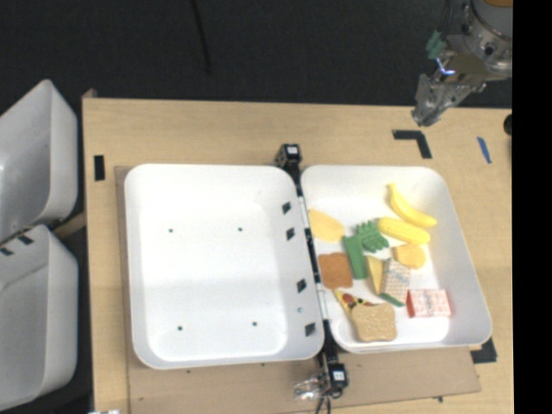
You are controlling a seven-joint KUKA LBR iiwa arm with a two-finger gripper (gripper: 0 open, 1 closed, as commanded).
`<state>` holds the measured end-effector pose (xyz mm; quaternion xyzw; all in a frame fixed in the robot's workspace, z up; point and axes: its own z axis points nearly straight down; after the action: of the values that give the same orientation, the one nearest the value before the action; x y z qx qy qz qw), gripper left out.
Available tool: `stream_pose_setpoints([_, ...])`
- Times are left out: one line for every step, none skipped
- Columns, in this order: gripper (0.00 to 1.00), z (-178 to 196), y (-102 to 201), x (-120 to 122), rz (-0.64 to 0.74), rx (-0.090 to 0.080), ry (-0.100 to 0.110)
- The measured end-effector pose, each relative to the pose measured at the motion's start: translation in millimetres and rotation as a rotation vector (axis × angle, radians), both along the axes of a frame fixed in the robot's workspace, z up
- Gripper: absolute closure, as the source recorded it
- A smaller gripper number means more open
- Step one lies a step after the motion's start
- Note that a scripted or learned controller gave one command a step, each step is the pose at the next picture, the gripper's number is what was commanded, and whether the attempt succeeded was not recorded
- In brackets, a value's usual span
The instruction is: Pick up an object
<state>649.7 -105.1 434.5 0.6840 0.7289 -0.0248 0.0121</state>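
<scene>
The right bin [448, 198] holds several toy foods: two yellow bananas [405, 217], a green leafy piece [362, 241], a yellow chip-like piece [326, 225], a brown square [335, 270], a slice of bread [373, 323], a red-and-white packet [429, 303] and a small orange piece [410, 255]. My gripper [429, 110] hangs high at the upper right, beyond the far edge of the right bin and well apart from all the objects. Nothing shows between its fingers.
The left bin [207, 266] sits beside the right one, joined by a row of black clips [302, 257]. White rounded shapes [34, 231] stand at the left edge. Black tape marks [414, 141] and a blue mark [485, 150] lie on the wooden bench.
</scene>
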Motion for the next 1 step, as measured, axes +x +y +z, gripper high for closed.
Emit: stream_pose_setpoints([1.0,8.0,1.7,21.0,-0.061,0.049,-0.019])
